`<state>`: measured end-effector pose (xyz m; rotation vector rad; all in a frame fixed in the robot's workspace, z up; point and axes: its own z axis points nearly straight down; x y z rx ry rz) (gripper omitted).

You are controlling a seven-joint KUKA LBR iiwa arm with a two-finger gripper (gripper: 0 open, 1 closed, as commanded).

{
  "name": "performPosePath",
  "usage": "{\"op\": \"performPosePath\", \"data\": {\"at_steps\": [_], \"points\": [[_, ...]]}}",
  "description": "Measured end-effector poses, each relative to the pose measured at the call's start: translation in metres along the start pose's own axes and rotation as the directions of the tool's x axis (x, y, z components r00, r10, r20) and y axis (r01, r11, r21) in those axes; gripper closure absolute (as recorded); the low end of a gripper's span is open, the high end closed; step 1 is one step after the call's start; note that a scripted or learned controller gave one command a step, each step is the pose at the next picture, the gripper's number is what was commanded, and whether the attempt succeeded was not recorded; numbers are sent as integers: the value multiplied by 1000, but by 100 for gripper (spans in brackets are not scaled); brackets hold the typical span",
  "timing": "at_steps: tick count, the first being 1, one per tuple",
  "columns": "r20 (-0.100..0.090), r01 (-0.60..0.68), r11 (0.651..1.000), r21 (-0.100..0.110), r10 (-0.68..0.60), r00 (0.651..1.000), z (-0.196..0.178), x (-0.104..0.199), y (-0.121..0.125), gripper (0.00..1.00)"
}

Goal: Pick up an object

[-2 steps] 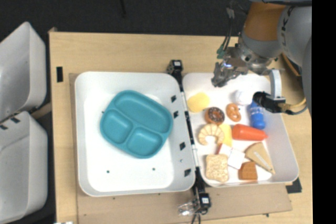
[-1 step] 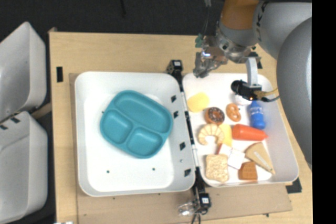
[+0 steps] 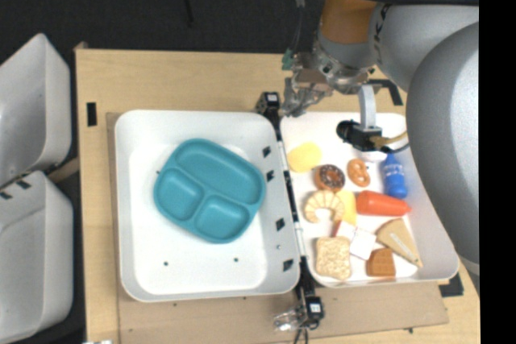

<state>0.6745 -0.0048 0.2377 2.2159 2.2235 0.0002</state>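
The grey arm with its orange band is reaching in over the far edge of the right-hand shallow white bin (image 3: pixel 439 258), and its two-finger gripper (image 3: pixel 305 93) is hanging just above that bin's far left corner, beside the divider between the two bins. The metal tip is small and cluttered from here, so I cannot tell how it is set, and nothing is showing in it.

Taking the gripper as the landmark, the nearest candidate is the pale yellow rounded block, lemon-like (image 3: pixel 304 156), lying just below it toward the camera. It is sitting flat on the bin floor, roughly as wide as it is long, so it is not really offering a long axis. Just past it are lying the chocolate-frosted toy doughnut (image 3: pixel 329 177) and the tan toy croissant (image 3: pixel 324 206). Farther off to the right, the orange toy carrot (image 3: pixel 380 204) is stretching its long axis left to right, and the blue toy bottle (image 3: pixel 394 177) is lying pointed toward the bin's far wall.

In the left bin, the teal plastic divided plate (image 3: pixel 210 189) is sitting well apart from the gripper.

No brand, label or readable writing is showing on anything.
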Motion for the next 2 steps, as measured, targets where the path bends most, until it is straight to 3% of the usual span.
{"op": "performPosePath", "data": {"at_steps": [2], "points": [[1, -1, 1000, 0, 1, 1000, -12, -2, -7, 100]]}}
